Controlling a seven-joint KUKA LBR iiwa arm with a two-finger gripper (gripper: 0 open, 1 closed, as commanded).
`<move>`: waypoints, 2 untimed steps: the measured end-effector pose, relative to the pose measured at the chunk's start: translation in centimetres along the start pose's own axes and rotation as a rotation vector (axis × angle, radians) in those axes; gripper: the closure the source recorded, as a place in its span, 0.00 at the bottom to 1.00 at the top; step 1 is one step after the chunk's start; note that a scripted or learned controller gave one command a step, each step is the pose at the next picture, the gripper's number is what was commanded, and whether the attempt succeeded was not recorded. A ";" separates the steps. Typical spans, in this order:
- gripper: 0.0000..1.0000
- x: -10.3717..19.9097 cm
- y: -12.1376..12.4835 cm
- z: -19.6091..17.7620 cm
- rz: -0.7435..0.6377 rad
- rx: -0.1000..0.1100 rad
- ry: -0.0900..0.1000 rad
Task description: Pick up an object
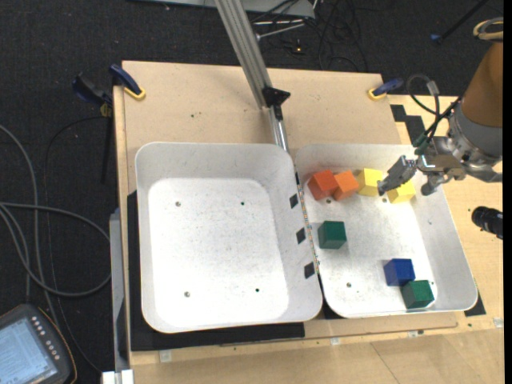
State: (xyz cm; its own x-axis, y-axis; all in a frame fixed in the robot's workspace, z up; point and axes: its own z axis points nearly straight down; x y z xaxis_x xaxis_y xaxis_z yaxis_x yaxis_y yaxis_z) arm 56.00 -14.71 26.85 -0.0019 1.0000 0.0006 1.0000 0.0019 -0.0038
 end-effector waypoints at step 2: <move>0.00 0.9 -0.2 5.8 0.002 0.002 0.001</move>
State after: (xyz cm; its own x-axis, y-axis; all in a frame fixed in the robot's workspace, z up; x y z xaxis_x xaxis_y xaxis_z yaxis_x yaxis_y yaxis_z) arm 55.75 -13.86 21.07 0.0000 1.0000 0.0011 1.0000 0.0000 -0.0061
